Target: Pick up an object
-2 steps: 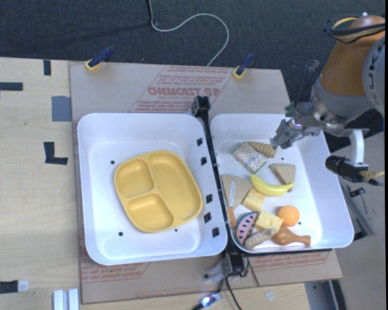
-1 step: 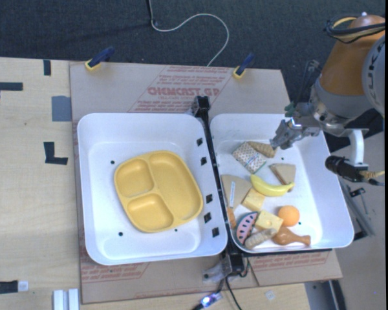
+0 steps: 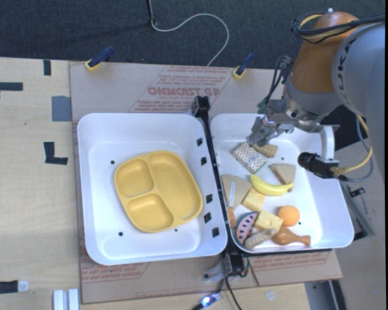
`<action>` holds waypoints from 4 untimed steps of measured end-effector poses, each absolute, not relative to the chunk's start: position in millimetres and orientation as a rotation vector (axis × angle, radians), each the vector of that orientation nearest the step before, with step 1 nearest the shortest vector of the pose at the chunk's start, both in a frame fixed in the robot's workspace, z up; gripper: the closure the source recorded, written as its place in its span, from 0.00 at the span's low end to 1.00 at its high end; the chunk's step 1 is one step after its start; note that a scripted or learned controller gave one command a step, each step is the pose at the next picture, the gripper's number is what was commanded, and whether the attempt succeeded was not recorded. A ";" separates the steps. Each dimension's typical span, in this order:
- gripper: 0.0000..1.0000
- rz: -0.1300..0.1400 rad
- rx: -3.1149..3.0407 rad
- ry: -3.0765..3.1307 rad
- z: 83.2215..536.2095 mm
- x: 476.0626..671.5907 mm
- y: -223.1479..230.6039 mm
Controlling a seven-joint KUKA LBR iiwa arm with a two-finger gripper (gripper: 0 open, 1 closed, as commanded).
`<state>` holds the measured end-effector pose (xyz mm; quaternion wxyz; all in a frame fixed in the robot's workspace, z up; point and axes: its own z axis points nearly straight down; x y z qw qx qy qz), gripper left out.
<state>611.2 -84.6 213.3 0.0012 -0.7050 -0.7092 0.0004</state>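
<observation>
Gripper (image 3: 264, 134) hovers low over the patterned packet (image 3: 248, 155) in the right bin (image 3: 336, 237), centre-right of frame; finger state I cannot tell; nothing visibly lifted yet

We see the grey arm (image 3: 355, 57) entering from the frame's upper right, orange band above the wrist, its claw (image 3: 264, 136) angled down-left at right of centre.

Tray (image 3: 158, 190) in left bin (image 3: 94, 173)

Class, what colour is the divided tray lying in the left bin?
Yellow. The divided tray shows plainly in the camera view, against the white left bin.
</observation>
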 end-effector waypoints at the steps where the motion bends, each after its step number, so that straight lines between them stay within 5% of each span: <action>1: 1.00 -0.001 -2.213 -2.228 212.9 635.9 -36.9; 4: 1.00 0.005 -2.220 -2.222 227.5 627.4 -28.0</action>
